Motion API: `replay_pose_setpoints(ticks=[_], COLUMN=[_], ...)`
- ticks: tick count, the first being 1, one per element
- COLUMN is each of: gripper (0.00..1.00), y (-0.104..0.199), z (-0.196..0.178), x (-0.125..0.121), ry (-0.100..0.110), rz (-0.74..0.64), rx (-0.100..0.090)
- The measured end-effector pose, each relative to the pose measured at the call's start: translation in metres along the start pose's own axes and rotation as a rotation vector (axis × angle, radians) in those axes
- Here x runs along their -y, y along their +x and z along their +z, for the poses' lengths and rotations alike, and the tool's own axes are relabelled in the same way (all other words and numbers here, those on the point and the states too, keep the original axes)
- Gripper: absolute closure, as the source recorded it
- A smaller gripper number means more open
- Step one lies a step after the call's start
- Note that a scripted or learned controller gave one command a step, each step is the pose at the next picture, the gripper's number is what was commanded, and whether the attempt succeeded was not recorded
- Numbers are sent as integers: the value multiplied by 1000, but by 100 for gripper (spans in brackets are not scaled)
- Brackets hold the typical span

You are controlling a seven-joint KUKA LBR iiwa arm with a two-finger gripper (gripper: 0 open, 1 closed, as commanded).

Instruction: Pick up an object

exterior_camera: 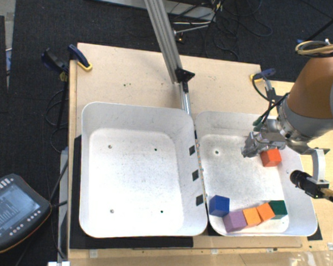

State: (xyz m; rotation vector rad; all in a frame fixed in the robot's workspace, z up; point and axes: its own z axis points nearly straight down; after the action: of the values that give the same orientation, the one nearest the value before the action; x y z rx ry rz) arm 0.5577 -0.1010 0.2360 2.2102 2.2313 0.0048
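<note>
Just beside my grey gripper [255,146] sits an orange-red cube [271,157]. Below me, well apart, lie a blue cube [219,205], purple cube [235,220], orange cube [253,215] and green cube [276,209]. Both bins [132,172] are white, finely black-speckled. My arm [320,92] is grey and orange.

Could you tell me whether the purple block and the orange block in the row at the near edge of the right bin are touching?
Touching. The camera view shows the purple block and the orange block side by side with no gap visible between their faces.
</note>
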Motion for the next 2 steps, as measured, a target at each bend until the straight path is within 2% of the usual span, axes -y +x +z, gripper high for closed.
replay_pose_setpoints(ticks=[2], gripper=[100], y=[96], z=[8], x=[-26], ry=[1], rz=[1], rx=[0])
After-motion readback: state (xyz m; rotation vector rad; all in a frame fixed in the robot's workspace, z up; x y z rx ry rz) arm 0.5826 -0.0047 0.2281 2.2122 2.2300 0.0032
